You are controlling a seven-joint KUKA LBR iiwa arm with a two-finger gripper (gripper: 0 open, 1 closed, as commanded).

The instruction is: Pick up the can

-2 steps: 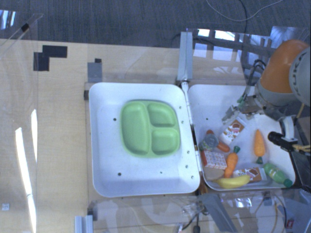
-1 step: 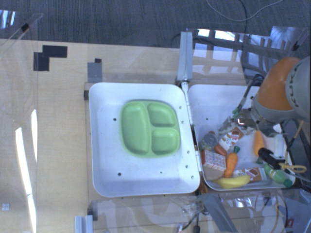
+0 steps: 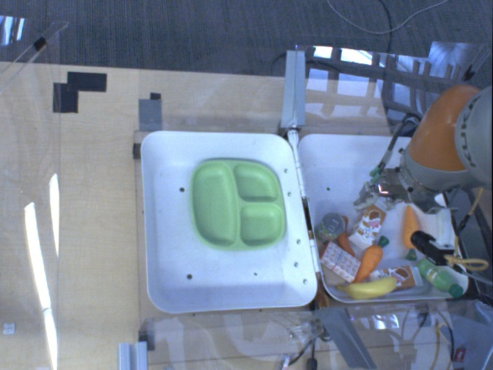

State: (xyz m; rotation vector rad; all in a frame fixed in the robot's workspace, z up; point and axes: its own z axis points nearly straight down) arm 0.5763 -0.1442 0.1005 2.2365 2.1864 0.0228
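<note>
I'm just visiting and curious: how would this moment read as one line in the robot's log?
task: pick up can | can: lying in right bin, left of carrot | gripper: above right bin, nothing seen held | green tray: left bin

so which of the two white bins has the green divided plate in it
The left bin, away from the arm. The green plate lies in its middle; the right bin holds the can, carrot and banana.

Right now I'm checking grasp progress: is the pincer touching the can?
Apart. The camera view shows the pincer up near the right bin's middle, with bare white floor between it and the can lower left.
</note>
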